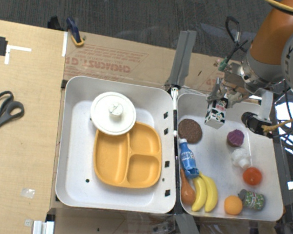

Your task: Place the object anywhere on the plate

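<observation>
Seemingly, the pincer (220, 104) is gripping a small black-and-white carton (216, 115) between its fingers, hanging above the right white bin's (277, 155) back edge. Transport is beginning; next, it needs carrying left over the yellow divided plastic plate (128, 156).

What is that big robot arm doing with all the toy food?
The grey and orange arm reaches in over the right bin, its gripper at the bin's far left corner, right above a small black-and-white carton. It is hard to see if it holds the carton. The bananas, the orange and the blue bottle lie in that bin. The yellow plate waits in the left bin, a white lid resting on its corner.
</observation>
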Robot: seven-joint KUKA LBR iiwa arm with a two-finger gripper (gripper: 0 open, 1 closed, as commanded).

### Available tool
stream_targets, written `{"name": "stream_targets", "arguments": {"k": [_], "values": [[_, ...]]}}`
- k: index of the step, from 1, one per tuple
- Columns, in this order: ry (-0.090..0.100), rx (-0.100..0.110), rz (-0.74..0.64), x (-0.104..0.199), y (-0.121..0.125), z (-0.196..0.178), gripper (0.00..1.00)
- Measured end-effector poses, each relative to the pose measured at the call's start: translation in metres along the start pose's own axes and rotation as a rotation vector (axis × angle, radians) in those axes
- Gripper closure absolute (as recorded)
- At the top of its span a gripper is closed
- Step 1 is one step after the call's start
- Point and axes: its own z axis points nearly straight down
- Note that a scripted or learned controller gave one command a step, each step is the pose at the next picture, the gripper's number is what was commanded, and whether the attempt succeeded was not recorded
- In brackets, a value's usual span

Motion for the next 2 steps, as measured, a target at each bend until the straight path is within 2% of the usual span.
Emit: {"name": "stream_targets", "arguments": {"k": [1, 2], "values": [[0.002, 0.001, 0.014, 0.065, -0.039, 0.033, 1.0], [0.002, 0.001, 0.015, 0.123, -0.092, 0.032, 1.0]]}}
